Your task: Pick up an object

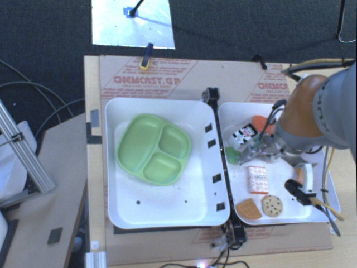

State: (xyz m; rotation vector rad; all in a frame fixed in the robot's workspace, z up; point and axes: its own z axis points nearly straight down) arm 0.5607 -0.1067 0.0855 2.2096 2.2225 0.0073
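Camera view: gripper [257, 147] is down in the right bin [321, 214], reaching among the toys; finger state I cannot tell. Next: close on one, lift.

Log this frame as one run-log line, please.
arm: over right bin | gripper: low among items, near black-and-white pack | grasp: cannot tell | left bin: green divided plate | untouched: cookie, red-white packet
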